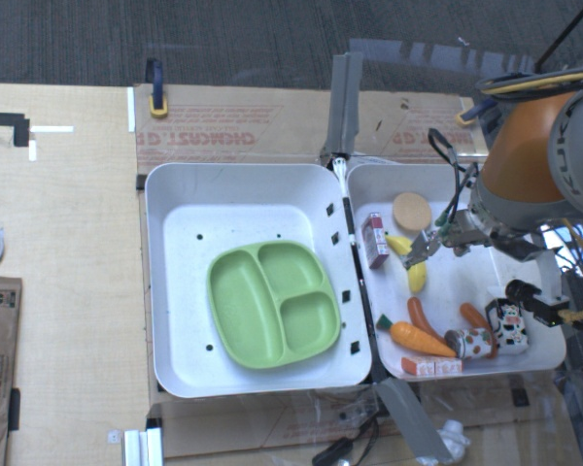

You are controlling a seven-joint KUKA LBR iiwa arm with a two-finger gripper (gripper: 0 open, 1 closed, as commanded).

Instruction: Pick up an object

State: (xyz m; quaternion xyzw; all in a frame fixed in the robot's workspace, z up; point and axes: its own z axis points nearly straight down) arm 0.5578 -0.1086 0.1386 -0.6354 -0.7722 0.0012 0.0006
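My gripper (424,249) hangs low over the middle of the right bin (544,357), coming in from the right under the orange-banded wrist. Its tip is right beside a yellow banana-like piece (417,278), just above it, with a second yellow piece (398,246) to its left. Nothing visibly hangs from the gripper. A round tan disc (411,212) lies just behind it and a small red carton (374,241) stands to its left.
The front of the right bin holds an orange carrot (423,338), a red sausage (420,314), a small can (471,343), a black-and-white cow toy (508,323) and a red-white pack (423,365). The left bin (175,260) holds a green divided plate (275,304).
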